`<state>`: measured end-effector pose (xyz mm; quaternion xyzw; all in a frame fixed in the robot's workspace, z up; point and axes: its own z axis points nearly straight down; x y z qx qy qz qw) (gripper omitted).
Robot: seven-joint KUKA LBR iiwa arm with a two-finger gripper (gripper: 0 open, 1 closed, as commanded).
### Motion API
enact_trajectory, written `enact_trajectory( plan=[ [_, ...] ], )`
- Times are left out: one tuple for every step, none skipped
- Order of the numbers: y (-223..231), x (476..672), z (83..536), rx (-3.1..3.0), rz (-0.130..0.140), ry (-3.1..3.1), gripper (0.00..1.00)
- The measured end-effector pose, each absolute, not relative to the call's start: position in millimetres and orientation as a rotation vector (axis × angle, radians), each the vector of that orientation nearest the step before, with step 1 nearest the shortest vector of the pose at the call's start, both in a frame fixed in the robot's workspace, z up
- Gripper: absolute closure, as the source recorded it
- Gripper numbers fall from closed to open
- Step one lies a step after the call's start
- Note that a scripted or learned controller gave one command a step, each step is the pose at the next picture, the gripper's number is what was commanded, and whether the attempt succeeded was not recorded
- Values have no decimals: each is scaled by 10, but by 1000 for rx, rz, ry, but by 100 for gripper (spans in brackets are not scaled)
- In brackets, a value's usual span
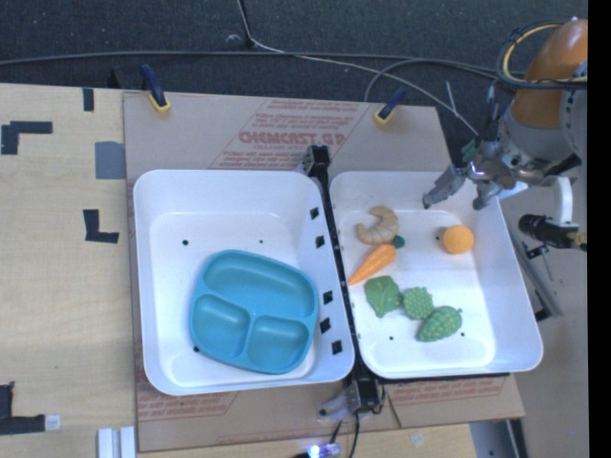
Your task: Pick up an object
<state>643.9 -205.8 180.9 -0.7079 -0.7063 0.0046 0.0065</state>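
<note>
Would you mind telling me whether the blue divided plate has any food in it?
Empty. The blue plate in the left bin shows three bare compartments; the toy foods lie in the right bin.

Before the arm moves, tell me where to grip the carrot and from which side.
Take the carrot across its thick orange middle, coming straight down. It lies flat and slanted, green top toward the pale croissant-like piece, so span its narrow width; the tapered tip offers less hold.
</note>
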Motion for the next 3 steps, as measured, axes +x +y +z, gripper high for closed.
enact_trajectory(
  plan=[
    [-2054,6475,1906,-2220,2,-2222,0],
    [-2064,6568,1398,-2218,6,-2223,0],
    [-2056,6562,865,-2218,6,-2223,0]
  ],
)
